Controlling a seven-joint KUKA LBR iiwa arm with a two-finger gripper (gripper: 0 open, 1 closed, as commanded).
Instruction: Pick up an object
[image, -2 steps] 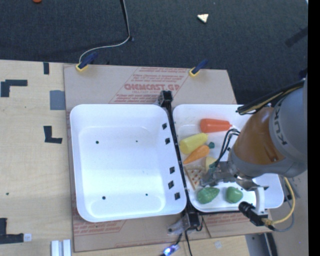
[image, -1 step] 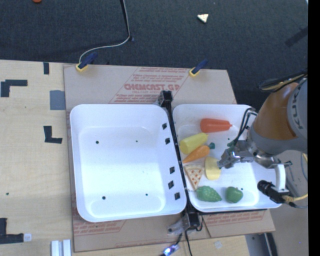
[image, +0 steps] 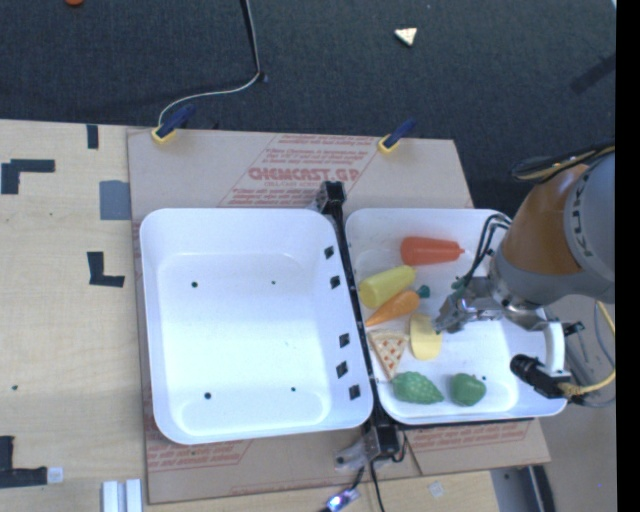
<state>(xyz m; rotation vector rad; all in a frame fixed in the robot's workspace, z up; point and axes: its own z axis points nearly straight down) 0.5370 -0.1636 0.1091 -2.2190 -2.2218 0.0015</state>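
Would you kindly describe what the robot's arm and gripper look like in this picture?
The arm is grey and rounded, with a broad orange band above the wrist. A thin dark cable loops along the wrist. The gripper is small, dark grey and metallic. A black fitting with a yellowish cable hangs beneath.

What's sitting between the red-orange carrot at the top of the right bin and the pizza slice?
In the camera view, between carrot and pizza slice lie a yellow cylinder and a small orange carrot.
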